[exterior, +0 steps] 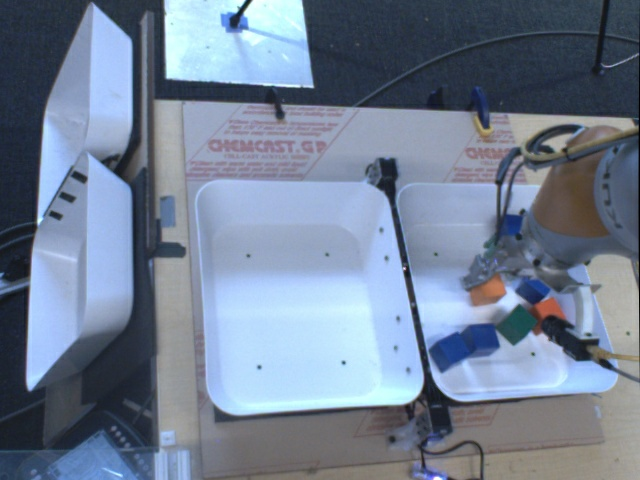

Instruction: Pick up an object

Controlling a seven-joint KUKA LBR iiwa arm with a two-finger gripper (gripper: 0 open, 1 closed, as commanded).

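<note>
In the right bin (pixel 440 218) my gripper (pixel 487 270) sits low, right over the orange block (pixel 487 290), seemingly lined up to take it. I can't tell how wide the fingers stand, or whether they grip anything. Blue blocks (pixel 465 345) and a green block (pixel 517 324) lie near.

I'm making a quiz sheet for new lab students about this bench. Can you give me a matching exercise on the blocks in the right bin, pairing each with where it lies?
Things:
1. orange block
2. green block
3. pair of dark blue blocks
4. small blue block

Places:
A. nearest the bin's front-left corner
B. just under the gripper
C. between the dark blue pair and the red-orange block
D. right of the orange block, above the green one

Pairs: 1-B, 2-C, 3-A, 4-D
</note>
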